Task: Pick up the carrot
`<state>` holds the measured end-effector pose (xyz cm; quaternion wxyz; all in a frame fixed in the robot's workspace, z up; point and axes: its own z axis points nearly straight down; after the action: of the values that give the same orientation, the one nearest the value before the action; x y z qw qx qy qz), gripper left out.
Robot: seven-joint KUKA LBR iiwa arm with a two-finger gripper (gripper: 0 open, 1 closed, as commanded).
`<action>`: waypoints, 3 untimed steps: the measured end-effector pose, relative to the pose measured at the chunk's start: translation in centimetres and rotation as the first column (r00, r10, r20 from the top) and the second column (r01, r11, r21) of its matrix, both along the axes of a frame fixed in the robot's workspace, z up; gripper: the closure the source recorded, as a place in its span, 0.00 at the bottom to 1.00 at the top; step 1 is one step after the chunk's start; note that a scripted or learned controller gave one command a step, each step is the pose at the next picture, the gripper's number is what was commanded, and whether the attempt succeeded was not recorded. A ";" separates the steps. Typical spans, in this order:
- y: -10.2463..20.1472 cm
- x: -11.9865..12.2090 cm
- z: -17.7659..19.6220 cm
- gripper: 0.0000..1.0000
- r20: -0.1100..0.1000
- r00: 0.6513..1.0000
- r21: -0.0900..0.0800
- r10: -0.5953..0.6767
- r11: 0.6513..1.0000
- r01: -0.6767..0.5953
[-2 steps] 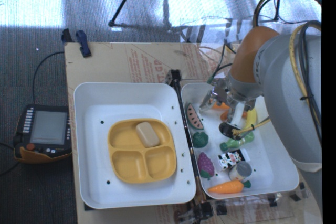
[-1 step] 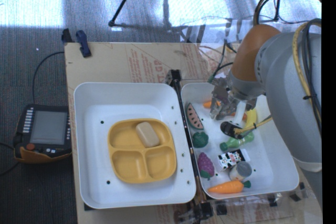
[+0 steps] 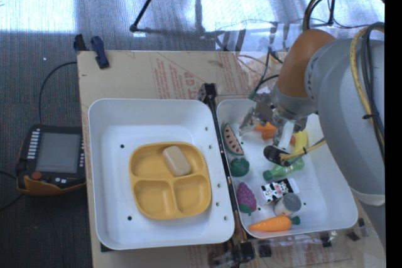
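**Robot arm over the right bin, carrot lying at the bin's near edge**

A grey arm (image 3: 342,103) with an orange band reaches in from the right over a table (image 3: 151,75) carrying two shallow white bins side by side. Its claw (image 3: 276,135) hangs above the far part of the right bin (image 3: 333,198), beside a small orange toy (image 3: 267,129); whether the claw is released or clenched cannot be told, and nothing is visibly between its fingers.

The carrot (image 3: 274,224), orange with a green top pointing right, lies flat at the near edge of the right bin, well apart from the claw. Just beyond it sit a grey can (image 3: 289,203) and a black-and-white carton (image 3: 277,189). To the left are purple grapes (image 3: 245,196), a dark green round fruit (image 3: 239,166) and a watermelon slice (image 3: 232,138). A green vegetable (image 3: 284,169) and a yellow piece (image 3: 300,140) lie near the claw.

The left bin (image 3: 113,198) holds a yellow divided plate (image 3: 169,180) with a beige bread-like piece (image 3: 177,160) in its far compartment. A handheld control pad (image 3: 55,157) rests on the floor at far left
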<state>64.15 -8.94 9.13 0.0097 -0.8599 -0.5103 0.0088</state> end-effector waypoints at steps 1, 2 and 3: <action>0.0 -0.1 0.7 1.00 -0.009 1.000 0.002 0.004 1.000 -0.004; 0.0 -0.1 0.7 0.00 -0.010 1.000 0.002 0.005 1.000 -0.005; 0.0 -0.2 1.5 1.00 -0.018 1.000 0.004 0.008 1.000 -0.008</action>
<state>63.99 -8.93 10.61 0.0160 -0.8576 -0.5138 0.0155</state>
